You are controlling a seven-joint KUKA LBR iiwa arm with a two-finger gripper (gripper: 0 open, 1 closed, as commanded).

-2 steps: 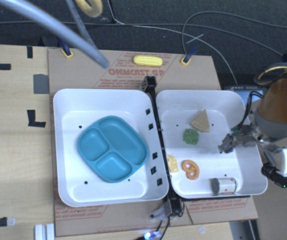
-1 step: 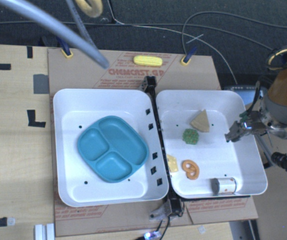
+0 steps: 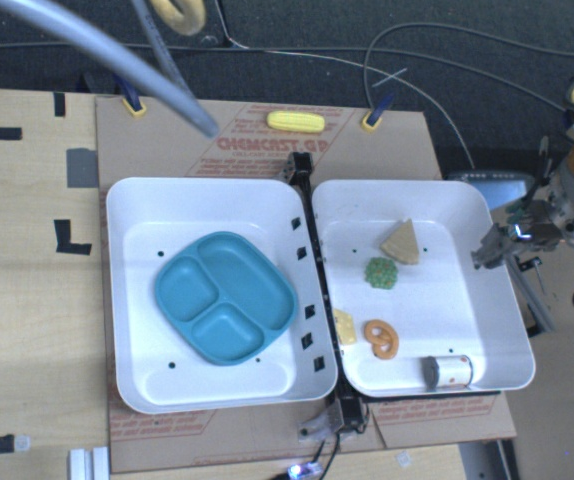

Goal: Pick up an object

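White right bin (image 3: 467, 298) holds pretzel (image 3: 380, 338), broccoli (image 3: 381, 273) and can (image 3: 447, 371), all untouched; gripper (image 3: 497, 248) at right edge, grip state unclear; nothing picked.

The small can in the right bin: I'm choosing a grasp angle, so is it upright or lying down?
Lying down. The small can rests on its side near the right bin's front edge, long axis across the view, dark end left.

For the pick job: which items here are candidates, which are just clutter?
Candidates, all in the right bin:
tan wedge
green broccoli piece
pretzel
yellow piece by the divider
small can
gripper sits at that bin's right rim

Lying about:
blue divided plate in the left bin
yellow corn on the cardboard behind the bins
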